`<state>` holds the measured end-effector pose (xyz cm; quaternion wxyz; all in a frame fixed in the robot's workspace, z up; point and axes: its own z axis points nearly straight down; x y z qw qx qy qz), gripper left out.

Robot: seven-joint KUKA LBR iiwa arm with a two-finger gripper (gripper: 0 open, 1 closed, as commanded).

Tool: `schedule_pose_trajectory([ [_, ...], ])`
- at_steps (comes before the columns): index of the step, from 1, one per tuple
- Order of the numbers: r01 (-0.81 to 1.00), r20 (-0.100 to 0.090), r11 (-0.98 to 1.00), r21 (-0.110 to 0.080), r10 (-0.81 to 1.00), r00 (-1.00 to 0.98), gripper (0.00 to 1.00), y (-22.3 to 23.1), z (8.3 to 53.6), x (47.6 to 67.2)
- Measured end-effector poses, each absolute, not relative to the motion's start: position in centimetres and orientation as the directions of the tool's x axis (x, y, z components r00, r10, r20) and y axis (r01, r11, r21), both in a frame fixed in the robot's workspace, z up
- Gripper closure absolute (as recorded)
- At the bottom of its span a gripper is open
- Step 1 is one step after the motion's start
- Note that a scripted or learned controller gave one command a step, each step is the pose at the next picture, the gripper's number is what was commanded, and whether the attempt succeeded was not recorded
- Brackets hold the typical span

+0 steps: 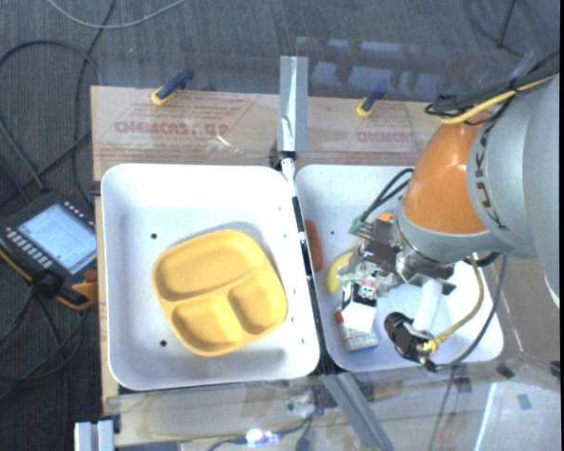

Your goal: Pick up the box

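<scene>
- The bench (169,125) carries two white bins side by side, with a metal bar (292,101) running back from the seam between them.
- The left bin (122,195) holds a yellow tray (220,292) with three compartments; it lies flat, a little toward the bin's front edge, its corners turned at an angle to the bin's walls.
- The right bin (334,191) has the arm (479,177) over its middle and right side, the orange band covering much of the bin's back right part.
- The gripper (367,275) is low in the right bin, near its left wall and about midway between back and front; whether it is released or clenched cannot be told, as the wrist hardware and cables crowd it.
- The box (358,328) lies in the right bin near the front edge, toward the front-left corner, just in front of the gripper; it is small, pale with a red end and a bluish end. Whether the gripper touches it cannot be told.
- A yellow object (336,274) sits just left of the gripper, partly hidden by it.
- A thin reddish stick (312,245) lies along the right bin's left wall.
- A white piece (430,303) and a black round part (401,333) with a yellow cable hang from the wrist over the bin's front right area.
- Two yellow-and-blue clamps (170,86) (370,101) grip the bench's back edge.
- A pendant (47,247) with a lit screen lies on the floor beside the bench's left edge.
</scene>
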<state>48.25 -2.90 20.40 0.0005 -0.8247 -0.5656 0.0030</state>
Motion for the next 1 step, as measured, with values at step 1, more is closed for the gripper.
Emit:
schedule_pose_trajectory([
  [1, 0.949, -0.004, -0.317, -0.004, 0.949, 0.317, 1.00, -7.66, 18.23, 56.56],
])
